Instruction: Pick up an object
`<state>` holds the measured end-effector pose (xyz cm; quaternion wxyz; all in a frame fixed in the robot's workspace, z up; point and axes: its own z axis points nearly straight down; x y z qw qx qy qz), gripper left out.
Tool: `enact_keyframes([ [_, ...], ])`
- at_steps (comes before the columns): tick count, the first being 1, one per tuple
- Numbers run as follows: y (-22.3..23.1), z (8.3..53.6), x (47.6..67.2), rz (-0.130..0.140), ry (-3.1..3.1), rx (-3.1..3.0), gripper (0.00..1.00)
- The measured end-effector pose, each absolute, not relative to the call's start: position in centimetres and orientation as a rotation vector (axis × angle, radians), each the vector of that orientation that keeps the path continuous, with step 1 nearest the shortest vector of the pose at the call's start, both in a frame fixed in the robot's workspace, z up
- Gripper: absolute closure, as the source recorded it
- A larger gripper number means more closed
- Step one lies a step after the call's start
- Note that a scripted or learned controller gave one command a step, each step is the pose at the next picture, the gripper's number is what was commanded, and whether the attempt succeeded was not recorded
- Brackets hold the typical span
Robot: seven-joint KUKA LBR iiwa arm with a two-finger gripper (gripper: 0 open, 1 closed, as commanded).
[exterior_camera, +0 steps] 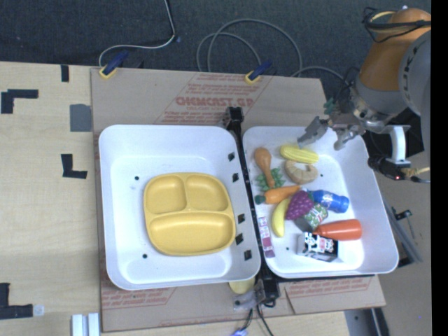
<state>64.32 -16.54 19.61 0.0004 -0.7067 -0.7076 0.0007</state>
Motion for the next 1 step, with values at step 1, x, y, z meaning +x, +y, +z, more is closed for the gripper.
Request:
enact_keyframes([
  [1,-13.36,10.68,66.91,-0.015,-2.235,-2.231,0.0],
])
